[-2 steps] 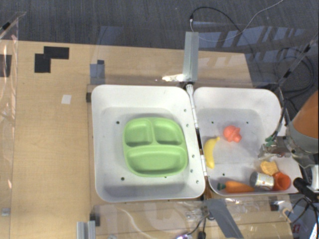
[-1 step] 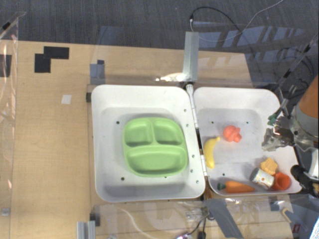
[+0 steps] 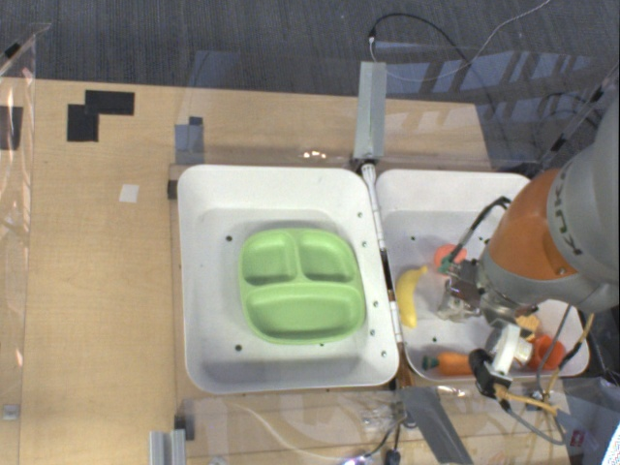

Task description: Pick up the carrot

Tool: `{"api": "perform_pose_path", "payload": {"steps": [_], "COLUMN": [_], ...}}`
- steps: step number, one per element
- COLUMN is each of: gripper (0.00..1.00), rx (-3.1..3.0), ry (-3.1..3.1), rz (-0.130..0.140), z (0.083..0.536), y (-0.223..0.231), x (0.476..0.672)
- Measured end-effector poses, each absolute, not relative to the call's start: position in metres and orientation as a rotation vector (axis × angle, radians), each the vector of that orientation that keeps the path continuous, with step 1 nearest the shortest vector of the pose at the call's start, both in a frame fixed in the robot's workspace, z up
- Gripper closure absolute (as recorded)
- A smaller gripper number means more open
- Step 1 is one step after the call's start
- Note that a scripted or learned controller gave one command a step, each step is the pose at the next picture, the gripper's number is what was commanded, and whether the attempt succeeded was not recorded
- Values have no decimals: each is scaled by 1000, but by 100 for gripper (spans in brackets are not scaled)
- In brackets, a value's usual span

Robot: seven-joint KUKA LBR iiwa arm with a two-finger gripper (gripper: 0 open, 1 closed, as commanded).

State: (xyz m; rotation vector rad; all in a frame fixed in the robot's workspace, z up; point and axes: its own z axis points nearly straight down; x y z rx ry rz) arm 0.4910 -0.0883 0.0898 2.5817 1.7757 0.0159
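- The gripper point(image 3: 457, 296) hangs low in the right bin point(image 3: 426, 194), lower right of frame; I cannot tell its state.
- Just left lies a banana point(image 3: 408, 296).
- The carrot point(image 3: 451, 362) lies below, near the bin's lower edge, apart from the gripper.
- Judged: approach stage; next, shift down-frame over the carrot.

No legible text, label, brand, number or sign found. The bench point(image 3: 87, 289) carries plain black patches point(image 3: 97, 112) and a small pale tag point(image 3: 129, 194), both unlettered.
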Motion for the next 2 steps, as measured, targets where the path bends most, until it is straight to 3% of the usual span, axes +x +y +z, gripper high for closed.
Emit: {"api": "perform_pose_path", "payload": {"steps": [1,2], "gripper": [0,0], "rx": [2579,2854], "ry": [1771,1313], "rz": [18,1], "z": [90,184], "y": [-89,-59], "x": [492,588]}}
